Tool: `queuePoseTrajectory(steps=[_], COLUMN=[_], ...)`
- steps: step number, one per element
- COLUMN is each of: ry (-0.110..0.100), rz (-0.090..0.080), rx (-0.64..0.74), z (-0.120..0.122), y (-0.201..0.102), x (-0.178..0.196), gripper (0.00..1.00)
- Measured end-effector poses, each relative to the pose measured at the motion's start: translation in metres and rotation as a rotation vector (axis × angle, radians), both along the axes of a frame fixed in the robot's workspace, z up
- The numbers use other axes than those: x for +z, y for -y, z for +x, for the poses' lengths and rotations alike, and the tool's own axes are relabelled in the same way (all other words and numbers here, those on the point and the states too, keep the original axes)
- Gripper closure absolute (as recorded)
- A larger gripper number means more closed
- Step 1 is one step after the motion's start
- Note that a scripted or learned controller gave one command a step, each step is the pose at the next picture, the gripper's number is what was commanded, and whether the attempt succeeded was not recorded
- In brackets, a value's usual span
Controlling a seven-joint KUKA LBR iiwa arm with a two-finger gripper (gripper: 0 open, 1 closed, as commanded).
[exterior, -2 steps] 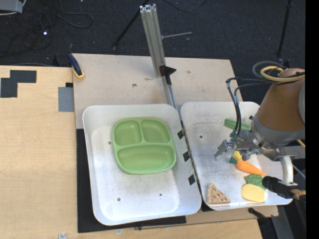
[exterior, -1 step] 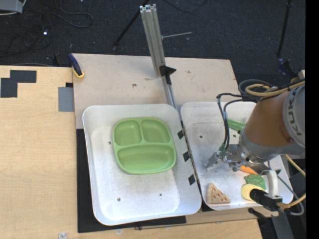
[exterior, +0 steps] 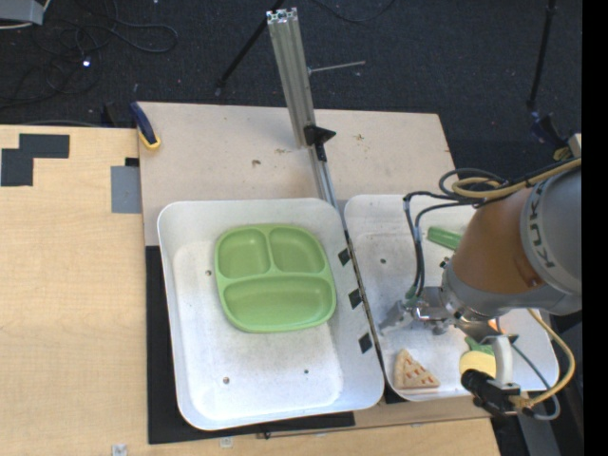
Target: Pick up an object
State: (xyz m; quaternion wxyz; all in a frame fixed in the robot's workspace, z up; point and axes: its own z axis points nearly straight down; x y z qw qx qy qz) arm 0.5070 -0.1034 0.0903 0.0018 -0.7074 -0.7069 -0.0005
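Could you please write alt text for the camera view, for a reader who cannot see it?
A grey and orange robot arm reaches into the right white bin, above a waffle-like wedge. The left white bin holds a green divided plate.

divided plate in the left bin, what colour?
Light green, seen clearly in the camera view: the divided plate lies in the left bin.
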Motion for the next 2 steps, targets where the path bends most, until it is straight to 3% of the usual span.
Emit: queuePoseTrajectory(steps=[1,2], ry=[0.009,0.002], rz=[-0.001,-0.003], rx=[-0.006,0.002], z=[0.003,0.0], y=[0.001,-0.005], x=[0.013,0.058], gripper=[1.0,1.0])
